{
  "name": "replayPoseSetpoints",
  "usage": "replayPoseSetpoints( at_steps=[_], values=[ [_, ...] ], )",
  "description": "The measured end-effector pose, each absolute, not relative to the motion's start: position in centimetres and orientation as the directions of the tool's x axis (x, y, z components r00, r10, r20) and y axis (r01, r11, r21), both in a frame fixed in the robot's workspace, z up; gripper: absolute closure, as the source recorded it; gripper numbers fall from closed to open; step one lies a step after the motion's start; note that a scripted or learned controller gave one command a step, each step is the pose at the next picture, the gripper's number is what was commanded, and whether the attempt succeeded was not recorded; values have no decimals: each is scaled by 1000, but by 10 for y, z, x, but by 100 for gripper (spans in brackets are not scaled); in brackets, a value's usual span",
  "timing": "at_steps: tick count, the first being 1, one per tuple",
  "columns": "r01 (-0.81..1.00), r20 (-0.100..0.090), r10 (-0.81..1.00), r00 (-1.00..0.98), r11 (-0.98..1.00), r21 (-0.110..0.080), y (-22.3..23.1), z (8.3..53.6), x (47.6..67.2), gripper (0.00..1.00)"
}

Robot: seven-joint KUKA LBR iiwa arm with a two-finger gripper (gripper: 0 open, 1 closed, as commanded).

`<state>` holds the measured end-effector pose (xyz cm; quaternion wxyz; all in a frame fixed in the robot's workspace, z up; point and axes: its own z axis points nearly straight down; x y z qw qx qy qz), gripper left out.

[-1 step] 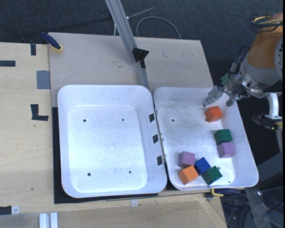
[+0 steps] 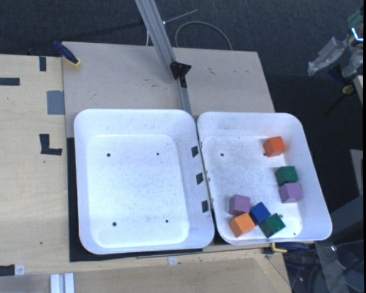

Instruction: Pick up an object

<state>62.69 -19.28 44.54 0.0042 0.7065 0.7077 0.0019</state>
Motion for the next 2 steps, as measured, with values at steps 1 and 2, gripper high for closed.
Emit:
replayPoseSetpoints(
  at_steps=[1,2],
  values=[
    [1000,2,1000,-8,8,1,-107,445,552,0],
    [1000,2,1000,-1,1,-11,-78,357,498,0]
  ],
)
